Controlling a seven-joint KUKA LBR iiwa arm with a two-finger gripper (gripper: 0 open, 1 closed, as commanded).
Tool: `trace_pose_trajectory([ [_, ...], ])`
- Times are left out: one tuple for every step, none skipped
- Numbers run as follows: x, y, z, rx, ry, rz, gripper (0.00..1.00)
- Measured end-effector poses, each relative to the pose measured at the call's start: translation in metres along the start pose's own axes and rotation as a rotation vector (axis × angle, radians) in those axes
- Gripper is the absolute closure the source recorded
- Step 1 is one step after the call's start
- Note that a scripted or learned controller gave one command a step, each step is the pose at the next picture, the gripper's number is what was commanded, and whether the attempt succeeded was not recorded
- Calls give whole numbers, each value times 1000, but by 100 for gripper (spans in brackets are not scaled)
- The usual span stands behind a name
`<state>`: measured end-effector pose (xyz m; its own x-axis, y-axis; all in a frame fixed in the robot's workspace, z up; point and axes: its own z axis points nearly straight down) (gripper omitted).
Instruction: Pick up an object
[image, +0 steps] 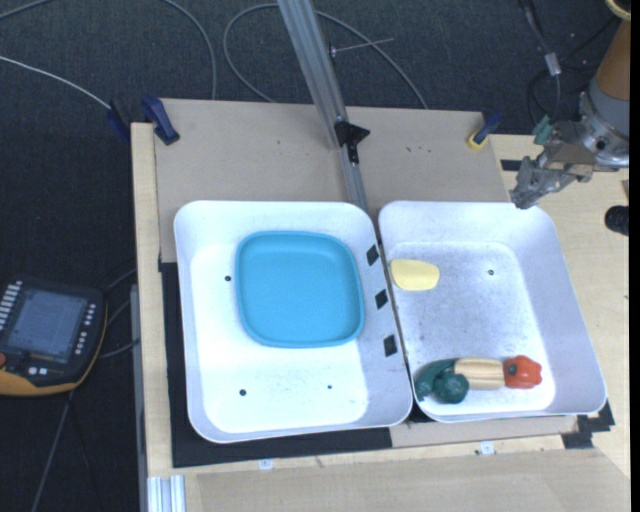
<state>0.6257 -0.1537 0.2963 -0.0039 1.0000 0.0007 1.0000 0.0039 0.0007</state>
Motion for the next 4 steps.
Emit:
trace_pose_trajectory([
  [44, -19, 17, 1, 0, 1, 100],
  [104, -35, 27, 1, 0, -1, 100],
  [162, -51, 39, 2, 0, -1, 100],
  [217, -75, 51, 2, 0, -1, 100],
])
